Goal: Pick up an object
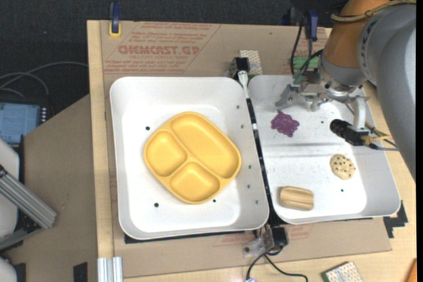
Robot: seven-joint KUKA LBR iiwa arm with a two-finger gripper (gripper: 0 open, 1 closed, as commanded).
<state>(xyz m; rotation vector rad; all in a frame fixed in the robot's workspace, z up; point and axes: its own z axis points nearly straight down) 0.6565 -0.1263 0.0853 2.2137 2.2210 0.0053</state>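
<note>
From where I stand, a tan board (165,43) with red lettering lies under two white bins set side by side. The left bin (125,142) holds a yellow plate (192,156) with three compartments. It lies flat near the middle of the bin, turned at an angle to the walls.

Across the divide, the right bin (377,201) has three small things in it, well apart from one another. A purple bunch of grapes (285,123) lies in the far left part of that bin. A tan bread roll (296,197) lies near the front wall. Further right, a round speckled cookie (342,166) lies about midway along the bin.

The gripper (299,99) is down over the far end of the right bin, just behind the grapes and a little to their right. It is near them, but I cannot see it touching them. Nothing shows in its hold, and from this angle I cannot tell how far apart it is set. The grey arm (390,43), with its orange band, comes in from the right above it.
</note>
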